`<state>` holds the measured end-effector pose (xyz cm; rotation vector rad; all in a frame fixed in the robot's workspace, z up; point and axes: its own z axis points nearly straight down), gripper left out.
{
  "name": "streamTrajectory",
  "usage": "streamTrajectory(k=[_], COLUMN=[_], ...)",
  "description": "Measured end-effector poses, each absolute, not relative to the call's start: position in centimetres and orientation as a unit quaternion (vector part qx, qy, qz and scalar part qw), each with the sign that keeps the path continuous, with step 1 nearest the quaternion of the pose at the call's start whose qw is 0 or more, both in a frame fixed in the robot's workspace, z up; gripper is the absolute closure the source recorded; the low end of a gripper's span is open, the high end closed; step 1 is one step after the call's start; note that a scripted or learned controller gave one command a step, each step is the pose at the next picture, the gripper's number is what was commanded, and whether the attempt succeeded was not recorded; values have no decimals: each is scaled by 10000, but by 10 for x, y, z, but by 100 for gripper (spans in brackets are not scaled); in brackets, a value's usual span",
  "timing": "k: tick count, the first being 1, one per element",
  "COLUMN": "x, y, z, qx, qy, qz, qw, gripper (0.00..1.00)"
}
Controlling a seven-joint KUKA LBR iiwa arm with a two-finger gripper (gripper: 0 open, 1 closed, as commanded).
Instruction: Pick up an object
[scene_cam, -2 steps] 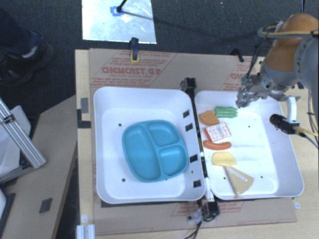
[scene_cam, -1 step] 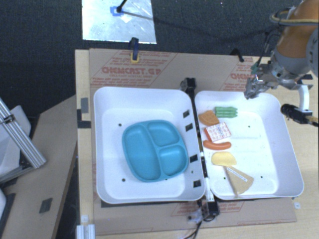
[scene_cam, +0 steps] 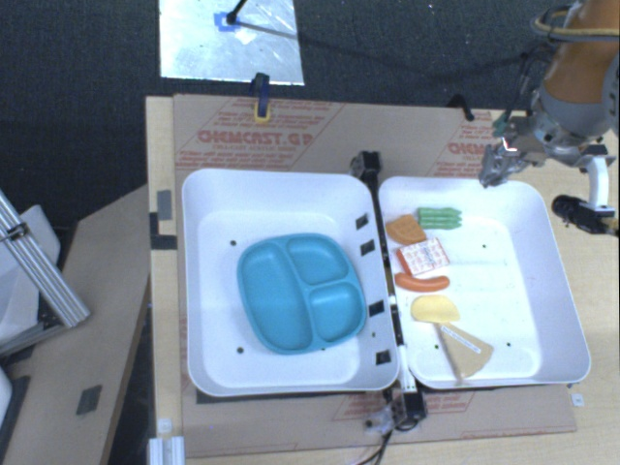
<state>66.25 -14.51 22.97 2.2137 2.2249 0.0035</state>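
While the gripper (scene_cam: pixel 492 172) hangs over the right bin's (scene_cam: pixel 542 289) far rim, you can't tell its finger state. Your toy food (scene_cam: pixel 426 260) lies apart, by the divider.

**Red print on the bench board**

The brown board (scene_cam: pixel 320 129) beneath the two white bins carries red lettering. At its far edge, left of centre, a line reads roughly "CHEMCAST GP", with smaller lines above it too fine to read. The same red print shows near the far right corner, and again along the near edge, too small to make out. The small red-and-white card (scene_cam: pixel 423 257) in the right bin (scene_cam: pixel 542 279) bears markings that cannot be read.
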Motion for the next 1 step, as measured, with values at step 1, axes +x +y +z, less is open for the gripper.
streamTrajectory(k=[1], x=[643], y=[-95], z=[219], qx=[7042], qy=[7100], qz=[4], qw=[-7], gripper=[100])
